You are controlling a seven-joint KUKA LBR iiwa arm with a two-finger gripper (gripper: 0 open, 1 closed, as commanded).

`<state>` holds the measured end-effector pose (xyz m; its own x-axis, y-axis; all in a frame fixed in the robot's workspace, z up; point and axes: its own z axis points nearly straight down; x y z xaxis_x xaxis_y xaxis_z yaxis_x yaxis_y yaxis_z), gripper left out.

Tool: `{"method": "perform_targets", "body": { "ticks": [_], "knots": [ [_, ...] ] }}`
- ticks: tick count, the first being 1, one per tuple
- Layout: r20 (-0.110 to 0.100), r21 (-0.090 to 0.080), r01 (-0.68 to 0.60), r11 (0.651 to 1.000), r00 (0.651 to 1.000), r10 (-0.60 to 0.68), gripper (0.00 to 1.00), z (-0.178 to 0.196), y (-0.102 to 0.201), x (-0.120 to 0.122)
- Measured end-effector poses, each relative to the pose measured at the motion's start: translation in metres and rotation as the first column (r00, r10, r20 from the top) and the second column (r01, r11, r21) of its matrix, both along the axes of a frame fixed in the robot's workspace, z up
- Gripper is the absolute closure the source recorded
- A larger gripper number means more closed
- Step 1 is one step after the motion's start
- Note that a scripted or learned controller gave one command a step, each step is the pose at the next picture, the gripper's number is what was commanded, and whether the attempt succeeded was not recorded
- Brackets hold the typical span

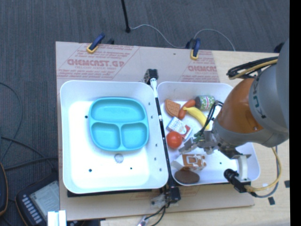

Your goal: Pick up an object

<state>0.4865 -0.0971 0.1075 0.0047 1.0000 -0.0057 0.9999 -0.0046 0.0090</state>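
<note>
The arm (254, 109) reaches from the right over the right bin (244, 173), where the pickable toys lie crowded at its left side: a banana (196, 115), a tomato (174, 139), a brown disc (186, 176) and a small packet (194, 160). The gripper (196, 142) hangs low just right of the tomato, presumably lining up a grasp; whether it is open or closed I cannot tell. A blue divided tray (119, 125) sits in the left bin (75, 173), likely as a drop place.

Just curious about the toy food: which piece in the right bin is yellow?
The banana, a curved yellow piece in the right bin; the tomato below it is red and round.
</note>
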Motion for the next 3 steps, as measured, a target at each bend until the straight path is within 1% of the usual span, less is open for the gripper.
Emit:
{"method": "perform_targets", "body": {
  "ticks": [1, 2, 3],
  "knots": [
    [-0.005, 0.003, -0.004, 1.0, 1.0, 0.004, 0.0, -0.02, 0.001, -0.002],
    [-0.005, 0.004, -0.004, 1.0, 1.0, 0.004, 0.0, -0.02, 0.001, -0.002],
    [0.001, 0.001, -0.003, 1.0, 1.0, 0.003, 1.0, -0.009, 0.0, 0.0]
  ]
}}
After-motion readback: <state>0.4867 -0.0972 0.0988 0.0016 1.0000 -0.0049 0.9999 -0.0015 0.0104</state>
